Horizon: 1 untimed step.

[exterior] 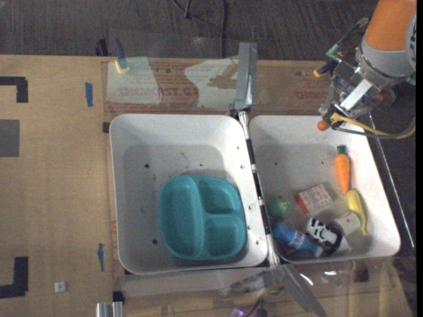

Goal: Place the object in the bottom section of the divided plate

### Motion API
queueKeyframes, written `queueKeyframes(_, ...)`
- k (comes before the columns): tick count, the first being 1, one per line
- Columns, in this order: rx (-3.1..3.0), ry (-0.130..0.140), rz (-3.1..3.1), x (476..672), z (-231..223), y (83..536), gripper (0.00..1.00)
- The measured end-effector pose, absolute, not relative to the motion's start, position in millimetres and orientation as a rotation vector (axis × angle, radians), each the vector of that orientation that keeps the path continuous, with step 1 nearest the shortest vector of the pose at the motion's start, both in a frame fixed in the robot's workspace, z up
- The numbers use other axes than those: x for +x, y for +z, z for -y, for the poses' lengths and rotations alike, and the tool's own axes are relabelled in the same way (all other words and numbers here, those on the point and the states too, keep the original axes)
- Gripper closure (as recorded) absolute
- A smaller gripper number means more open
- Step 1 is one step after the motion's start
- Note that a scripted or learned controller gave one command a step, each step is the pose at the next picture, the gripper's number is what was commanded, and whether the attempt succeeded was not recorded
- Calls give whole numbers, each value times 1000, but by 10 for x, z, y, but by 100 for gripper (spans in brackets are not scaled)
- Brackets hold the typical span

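A teal divided plate [201, 217] lies in the left bin [132, 177], toward its front right, with one long section on the left and two smaller ones on the right. The toys lie in the right bin [291, 144]: an orange carrot [342, 170], a yellow banana [356, 205], a small reddish box [313, 197], a green piece [279, 207], a blue bottle-like toy [293, 236] and a black-and-white figure [324, 232]. My gripper [344, 107] hangs over the right bin's far right corner, well above the toys, with nothing visibly held.
A clear panel and a metal divider bar [245, 78] stand behind the bins. A yellow cable [377, 132] loops from the wrist over the bin's right rim. The wooden bench [53, 177] stretches to the left.
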<state>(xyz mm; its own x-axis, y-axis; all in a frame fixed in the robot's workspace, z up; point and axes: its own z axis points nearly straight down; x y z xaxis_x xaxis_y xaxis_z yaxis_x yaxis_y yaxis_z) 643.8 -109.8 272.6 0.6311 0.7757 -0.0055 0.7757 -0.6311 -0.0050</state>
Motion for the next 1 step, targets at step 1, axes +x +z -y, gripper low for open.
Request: queueKeyframes(1, -2899, 10, 1199, 6427, 359, 2189, 100)
